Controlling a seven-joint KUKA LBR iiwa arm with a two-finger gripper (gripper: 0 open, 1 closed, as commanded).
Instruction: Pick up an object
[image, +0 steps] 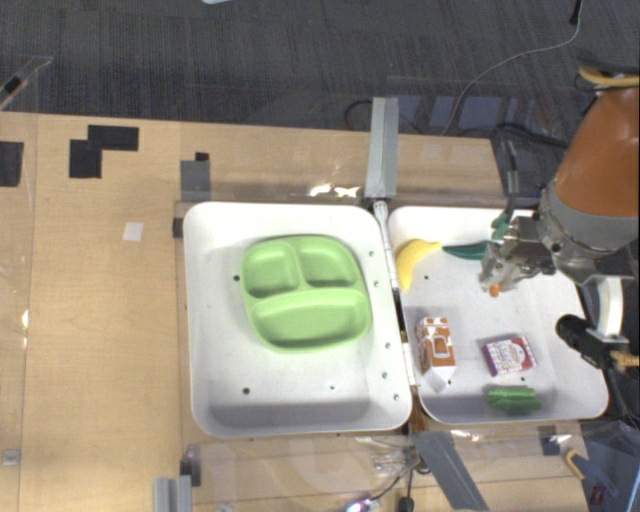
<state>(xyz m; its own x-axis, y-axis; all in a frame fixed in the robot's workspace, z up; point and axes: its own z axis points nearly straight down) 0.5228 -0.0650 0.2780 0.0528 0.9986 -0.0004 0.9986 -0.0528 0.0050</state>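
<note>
The right bin (560, 300) holds a yellow banana (413, 260) at its far left. An orange-and-white carton (435, 343) lies in the middle, with a purple packet (507, 355) to its right. Near the front edge lies a green item (513, 398). A dark teal pointed thing (462, 251) sits by the back wall, its right end hidden under my gripper (500, 268). The gripper hangs over the back of this bin, right of the banana. A small orange bit (493, 290) shows just below it; I cannot tell what it is.
The left bin (215, 390) holds a light green divided plate (303, 290) in its middle. A grey metal divider (380, 150) runs between the bins at the back. The arm's orange band (600, 160) looms over the right bin's far right corner.
</note>
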